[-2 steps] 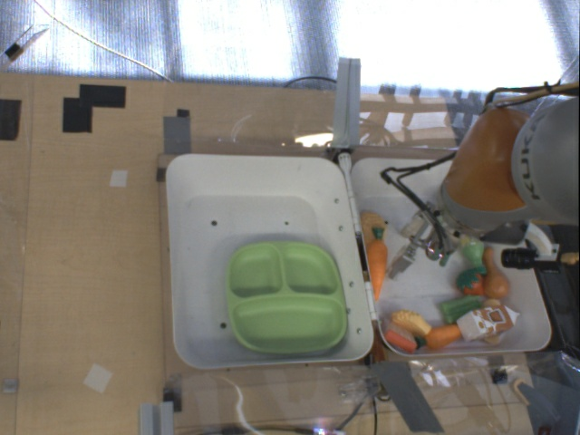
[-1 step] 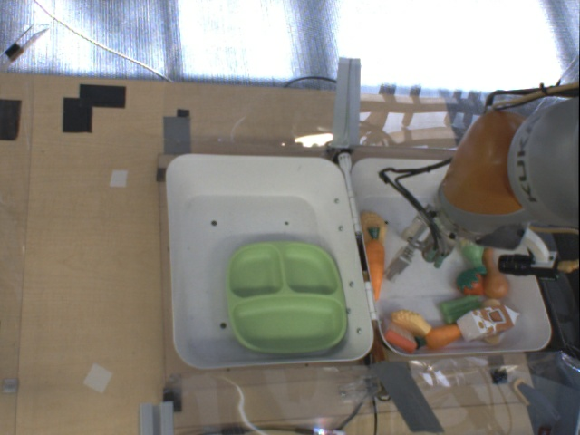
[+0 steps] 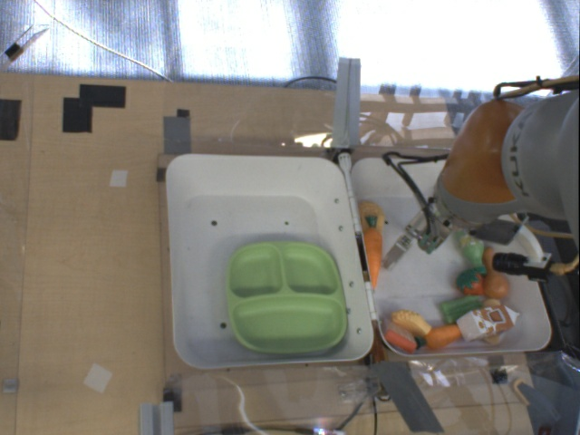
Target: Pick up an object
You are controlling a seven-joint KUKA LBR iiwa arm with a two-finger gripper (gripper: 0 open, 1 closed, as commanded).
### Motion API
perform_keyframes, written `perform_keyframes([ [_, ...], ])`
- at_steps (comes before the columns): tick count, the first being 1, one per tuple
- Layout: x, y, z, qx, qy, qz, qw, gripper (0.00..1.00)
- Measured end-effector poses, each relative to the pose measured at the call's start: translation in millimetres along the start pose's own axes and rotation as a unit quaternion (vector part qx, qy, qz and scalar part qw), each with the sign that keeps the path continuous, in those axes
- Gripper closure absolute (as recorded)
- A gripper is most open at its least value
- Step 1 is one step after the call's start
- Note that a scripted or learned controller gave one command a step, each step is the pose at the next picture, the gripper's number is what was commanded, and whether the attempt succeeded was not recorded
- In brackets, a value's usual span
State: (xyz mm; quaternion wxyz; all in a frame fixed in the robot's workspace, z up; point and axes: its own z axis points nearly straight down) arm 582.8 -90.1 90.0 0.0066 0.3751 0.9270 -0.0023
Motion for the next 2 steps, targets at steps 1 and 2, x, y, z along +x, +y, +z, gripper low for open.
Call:
perform_keyframes([
  [1, 1, -4, 0, -0.002, 0.001, 0.048, 0.9988, 0.00],
  [2, -32, -27, 1, -0.004, 0.002, 0.073, 0.9973, 0.00],
])
